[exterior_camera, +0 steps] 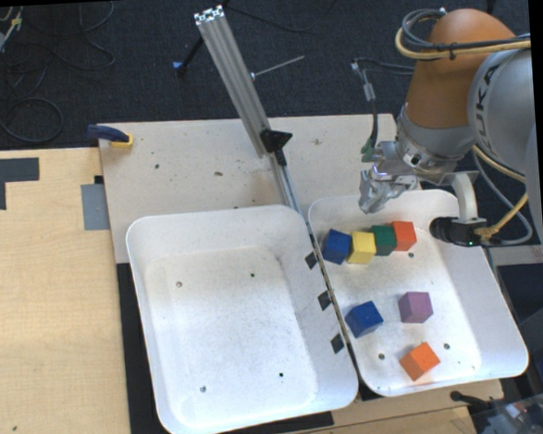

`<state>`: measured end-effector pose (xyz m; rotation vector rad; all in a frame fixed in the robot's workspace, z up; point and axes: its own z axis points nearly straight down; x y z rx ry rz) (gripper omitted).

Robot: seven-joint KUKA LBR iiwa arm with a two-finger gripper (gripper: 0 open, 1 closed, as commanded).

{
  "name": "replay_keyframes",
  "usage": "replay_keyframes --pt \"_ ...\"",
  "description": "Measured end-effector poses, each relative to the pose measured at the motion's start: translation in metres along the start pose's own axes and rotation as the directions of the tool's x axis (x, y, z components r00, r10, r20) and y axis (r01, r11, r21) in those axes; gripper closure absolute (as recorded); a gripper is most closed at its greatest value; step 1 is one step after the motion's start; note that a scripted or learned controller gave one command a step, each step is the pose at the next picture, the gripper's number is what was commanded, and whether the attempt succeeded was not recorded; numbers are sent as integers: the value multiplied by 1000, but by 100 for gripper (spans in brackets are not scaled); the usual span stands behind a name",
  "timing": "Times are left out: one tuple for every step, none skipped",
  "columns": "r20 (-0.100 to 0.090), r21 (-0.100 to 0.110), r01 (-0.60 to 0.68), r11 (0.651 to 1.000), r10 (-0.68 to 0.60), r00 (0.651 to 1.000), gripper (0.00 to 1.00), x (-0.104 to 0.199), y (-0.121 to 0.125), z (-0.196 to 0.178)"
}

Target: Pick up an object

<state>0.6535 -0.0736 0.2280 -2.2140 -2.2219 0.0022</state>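
Note:
The right bin [484,336] holds several small cubes. A row of them lies near its far side: a blue cube [337,246], a yellow cube [362,247], a green cube [383,240] and an orange-red cube [403,235], touching one another. Nearer the front lie another blue cube [363,317], a purple cube [414,306] and an orange cube [419,361]. My gripper [376,195] hangs above the bin's far edge, just behind the row, with nothing seen between its fingers.
The left bin [223,326] sits beside the right one, sharing a middle rim with black clips. A slanted aluminium bar [239,84] rises behind the bins. Cables lie on the dark floor beyond the bench.

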Motion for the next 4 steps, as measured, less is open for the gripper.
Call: replay_keyframes --pt "0 1 0 1000 0 1000 100 54 -10 3" --pt "2 -3 -1 1000 1 1000 100 108 -4 -8" --pt "1 -3 -1 1000 1 1000 100 151 1 -10" --pt "3 -2 -2 1000 2 1000 0 150 1 -9"
